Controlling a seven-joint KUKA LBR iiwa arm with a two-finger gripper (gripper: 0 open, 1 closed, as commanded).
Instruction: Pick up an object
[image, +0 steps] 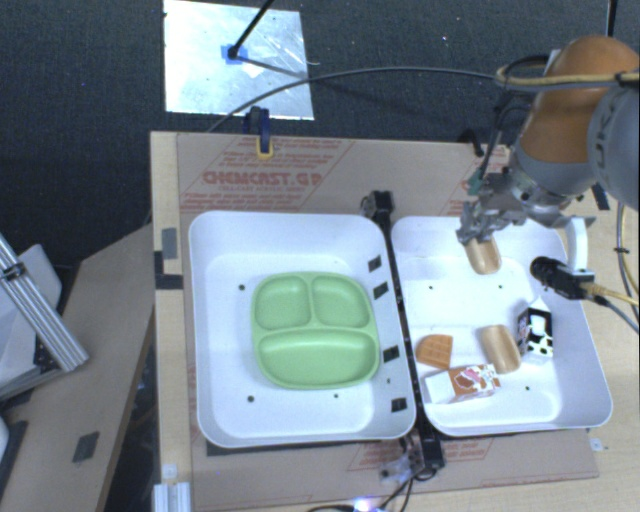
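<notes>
The tan cylinder (484, 256) sits at the far edge of the right bin (590, 400), directly under my claw (478, 236); whether I grip it, I cannot tell. If my hold is shallow, I judge it could slip and roll toward the wafer (434, 350).
</notes>
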